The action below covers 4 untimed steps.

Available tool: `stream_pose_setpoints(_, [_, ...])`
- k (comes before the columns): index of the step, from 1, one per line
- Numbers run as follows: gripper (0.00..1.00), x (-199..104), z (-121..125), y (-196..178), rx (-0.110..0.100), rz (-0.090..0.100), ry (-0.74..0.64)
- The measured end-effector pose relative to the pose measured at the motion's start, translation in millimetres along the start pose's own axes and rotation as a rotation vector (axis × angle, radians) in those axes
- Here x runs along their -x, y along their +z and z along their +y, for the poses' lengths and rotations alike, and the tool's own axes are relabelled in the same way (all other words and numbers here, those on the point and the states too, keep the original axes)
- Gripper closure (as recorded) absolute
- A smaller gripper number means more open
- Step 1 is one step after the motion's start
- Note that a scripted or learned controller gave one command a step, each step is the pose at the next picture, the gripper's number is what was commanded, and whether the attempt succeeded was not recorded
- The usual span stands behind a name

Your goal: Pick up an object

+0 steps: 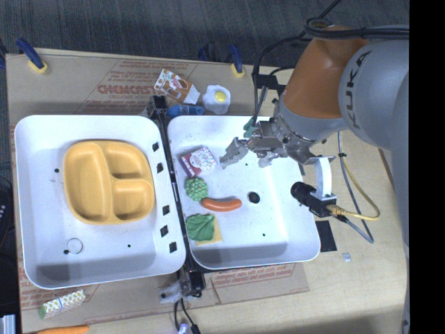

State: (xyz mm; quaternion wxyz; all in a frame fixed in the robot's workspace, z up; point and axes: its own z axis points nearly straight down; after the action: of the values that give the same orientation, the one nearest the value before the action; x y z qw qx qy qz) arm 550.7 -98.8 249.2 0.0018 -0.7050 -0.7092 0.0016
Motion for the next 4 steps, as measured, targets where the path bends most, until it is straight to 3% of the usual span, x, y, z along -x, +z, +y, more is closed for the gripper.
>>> stream_pose_setpoints(1, [0.00, 2.2, -8.4, 148.4, -0.002, 0.001, -0.117])
stream_pose_setpoints(2, [0.00, -1.0, -5.8, 157.6, -0.001, 0.001, -0.369])
stream_pose_setpoints(4, [0.00, 0.4, -1.4, 157.5, 0.003, -0.001, -0.329])
